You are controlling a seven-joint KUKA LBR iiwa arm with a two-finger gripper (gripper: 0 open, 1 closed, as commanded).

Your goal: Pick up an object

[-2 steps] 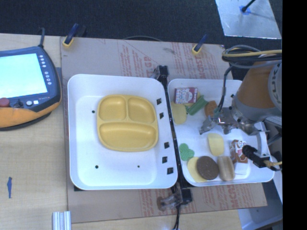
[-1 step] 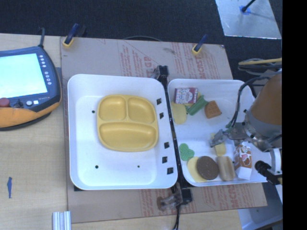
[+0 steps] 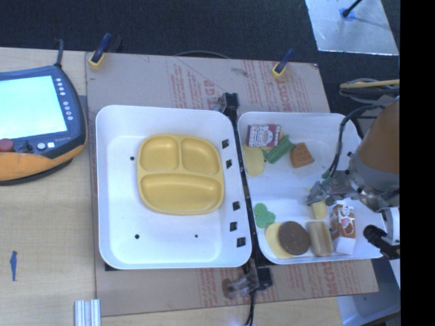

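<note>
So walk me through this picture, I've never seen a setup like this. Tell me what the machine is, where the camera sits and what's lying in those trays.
One camera looks down at a slant on a bench with two shallow white bins. The grey and orange shape at the right is a robot arm; its end effector reaches into the right bin above toy food: a small red packet, a green piece, a brown round cookie and others. I cannot see anything held. The left bin holds a yellow divided plate. A control tablet lies at far left.

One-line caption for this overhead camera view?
Gripper low over toy food in right bin; yellow divided plate in left bin.
</note>
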